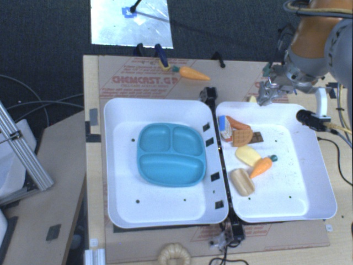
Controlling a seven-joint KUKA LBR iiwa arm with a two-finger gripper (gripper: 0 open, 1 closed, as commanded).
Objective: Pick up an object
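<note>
Gripper (267, 95) seen above the right bin's (309, 203) far rim; jaw state cannot be told. Carrot (261, 167) lies mid-bin beside yellow piece (247, 156). Descent best centred across the carrot, neighbours avoided.

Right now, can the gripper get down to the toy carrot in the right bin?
Probably yes. The gripper hangs over the right bin's far edge, and the toy carrot lies uncovered, though a yellow piece sits close beside it.
</note>
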